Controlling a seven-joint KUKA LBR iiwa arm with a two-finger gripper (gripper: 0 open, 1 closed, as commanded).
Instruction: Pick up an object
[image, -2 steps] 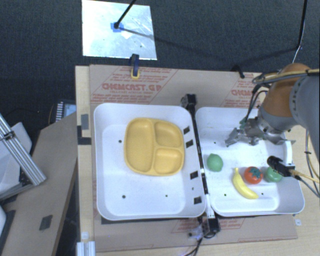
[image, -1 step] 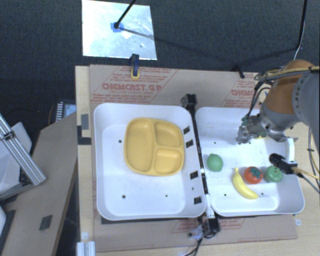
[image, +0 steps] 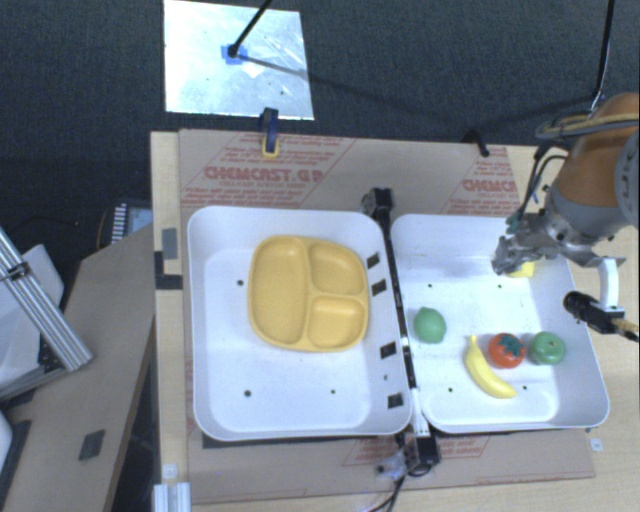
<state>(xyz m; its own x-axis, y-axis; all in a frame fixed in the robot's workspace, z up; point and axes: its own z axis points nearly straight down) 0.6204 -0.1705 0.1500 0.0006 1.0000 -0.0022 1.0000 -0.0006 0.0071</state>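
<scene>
Pincer (image: 516, 258): low over the far part of the right bin (image: 450, 415), at the end of the grey arm with the orange band; whether it is open or closed cannot be told, and whether it has hold of anything cannot be told either. Small yellow object (image: 524, 269): directly beneath the pincer, touching or just under it, mostly hidden; kind not discernible. Green round fruit (image: 429, 325): nearer the camera than the pincer and off to its left, standing alone. Tomato-like red fruit (image: 506, 349): straight toward the camera from the pincer. Second green fruit (image: 547, 347): just beside the red one, on its right. Banana (image: 487, 372): nearest the camera, touching the red fruit, long axis slanting from upper left to lower right. Yellow divided plate (image: 306, 292): in the left bin (image: 215, 400), well apart to the pincer's left. Judged likeliest target: the small yellow object.
</scene>
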